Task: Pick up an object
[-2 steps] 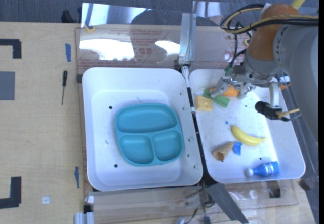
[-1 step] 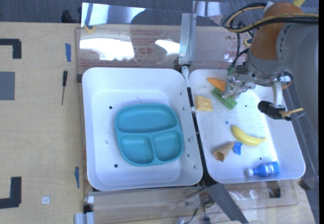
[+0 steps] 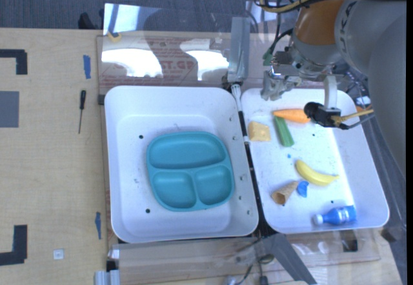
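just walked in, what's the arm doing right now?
The grey arm reaches in from the right, with its gripper over the far end of the right bin, close to the carrot. Nothing looks picked up yet. The carrot, a green stick, a banana, a blue bottle and a few small pieces all lie loose in that bin. The left bin holds a teal divided plate.

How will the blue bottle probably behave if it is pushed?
The bottle lies on its side and looks round, so it would likely roll. It looks small and smooth, so probably light and perhaps slippery.
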